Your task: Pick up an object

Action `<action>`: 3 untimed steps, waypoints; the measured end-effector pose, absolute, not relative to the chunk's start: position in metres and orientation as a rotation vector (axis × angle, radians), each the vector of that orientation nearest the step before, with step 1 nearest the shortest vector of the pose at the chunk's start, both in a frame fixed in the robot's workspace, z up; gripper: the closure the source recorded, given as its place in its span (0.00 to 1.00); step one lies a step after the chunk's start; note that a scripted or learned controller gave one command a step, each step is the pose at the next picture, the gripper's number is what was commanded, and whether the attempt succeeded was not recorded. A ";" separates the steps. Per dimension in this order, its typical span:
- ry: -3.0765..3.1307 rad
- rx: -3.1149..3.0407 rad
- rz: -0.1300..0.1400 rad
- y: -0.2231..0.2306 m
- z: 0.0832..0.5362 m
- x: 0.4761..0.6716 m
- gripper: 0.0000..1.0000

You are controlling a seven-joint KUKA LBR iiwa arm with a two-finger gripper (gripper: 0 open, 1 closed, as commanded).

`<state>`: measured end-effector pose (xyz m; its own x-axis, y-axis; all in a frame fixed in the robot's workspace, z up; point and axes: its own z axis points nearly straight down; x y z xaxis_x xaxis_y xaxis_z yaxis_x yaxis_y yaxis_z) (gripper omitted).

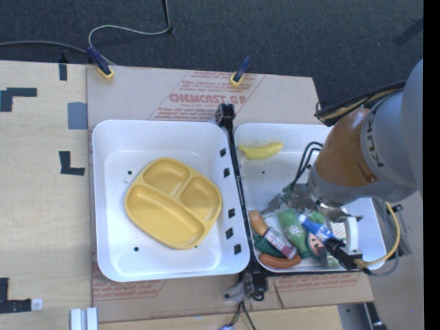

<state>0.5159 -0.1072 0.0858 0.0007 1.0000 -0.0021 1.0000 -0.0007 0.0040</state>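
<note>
Cardboard (199, 95) covers the bench under both bins, with dark carpet beyond it. Over in the left bin (110, 184), one yellow divided plate (173, 201) lies flat near the middle. Now the right bin (302, 137): the arm reaches in from the right, its orange band above the bin, and the gripper (287, 200) sits low, about mid-bin. Released or clenched? I can't tell from this angle.

Just below the gripper, toward the near wall, there's a heap of small toys. A green toy (292, 224) lies right beside the gripper. A tan sausage (258, 220) is a little further left, by the wall between the bins. A red-orange hot dog (278, 259) lies along the near edge. A banana (260, 150) lies well apart from the heap, up by the far wall, on the other side of the gripper.
</note>
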 end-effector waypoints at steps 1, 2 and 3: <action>2.218 2.219 0.002 -0.107 0.095 0.516 1.00; 2.221 2.220 0.000 -0.117 0.198 0.521 1.00; 2.223 2.220 0.000 -0.107 0.215 0.521 1.00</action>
